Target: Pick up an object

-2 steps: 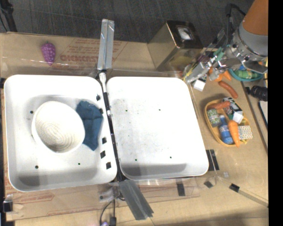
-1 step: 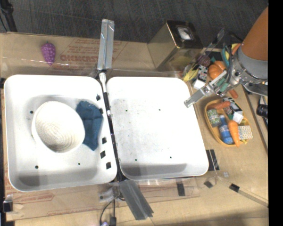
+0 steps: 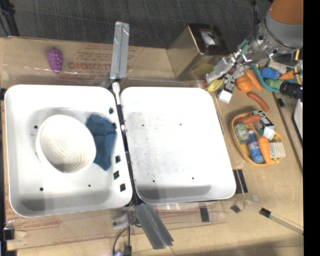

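A white, round, woven dome-like object (image 3: 66, 142) lies in the left bin (image 3: 21, 103). A dark blue cloth (image 3: 102, 138) is crumpled against its right side. The right bin (image 3: 173, 143) stands beside it. My gripper (image 3: 232, 67) hangs beyond the right bin's far right corner, over the bench and among small clutter, well away from both objects. The grey wrist and orange band (image 3: 288, 1) rise behind it at the top right.
A brown box (image 3: 198, 49) stands behind the right bin. Small toys, an orange carrot shape (image 3: 249, 82) and a white cube (image 3: 225, 96) lie near the gripper. A yellow bowl (image 3: 257, 138) of small items sits right of the right bin. A purple object (image 3: 55, 59) lies far left.
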Robot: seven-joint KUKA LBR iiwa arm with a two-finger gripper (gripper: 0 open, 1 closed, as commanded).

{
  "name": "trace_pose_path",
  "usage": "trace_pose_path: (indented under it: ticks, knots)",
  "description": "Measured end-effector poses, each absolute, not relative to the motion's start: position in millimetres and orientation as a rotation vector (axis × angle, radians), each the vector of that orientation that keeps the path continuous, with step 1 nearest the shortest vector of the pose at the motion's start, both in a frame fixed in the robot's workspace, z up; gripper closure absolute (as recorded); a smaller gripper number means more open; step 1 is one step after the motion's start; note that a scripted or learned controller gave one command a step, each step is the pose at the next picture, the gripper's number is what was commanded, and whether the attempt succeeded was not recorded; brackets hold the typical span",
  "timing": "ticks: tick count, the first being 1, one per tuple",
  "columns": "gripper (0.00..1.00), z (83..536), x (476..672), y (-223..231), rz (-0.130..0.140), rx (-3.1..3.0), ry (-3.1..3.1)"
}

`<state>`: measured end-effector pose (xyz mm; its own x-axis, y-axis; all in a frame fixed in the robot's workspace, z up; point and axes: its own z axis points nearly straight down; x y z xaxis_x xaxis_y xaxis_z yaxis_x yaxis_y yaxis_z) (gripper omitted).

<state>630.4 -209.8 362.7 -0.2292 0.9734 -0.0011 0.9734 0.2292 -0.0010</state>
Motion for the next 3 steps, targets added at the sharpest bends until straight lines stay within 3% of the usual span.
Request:
trace_pose_path:
  ticks: [1, 2, 3]
  knots:
    - [0.00, 293, 614.2, -209, -0.002, 1.330, 2.848]
    - [0.00, 350, 654.0, -210, 0.000, 1.367, 2.825]
    - [0.00, 444, 620.1, -210, -0.002, 1.644, 2.672]
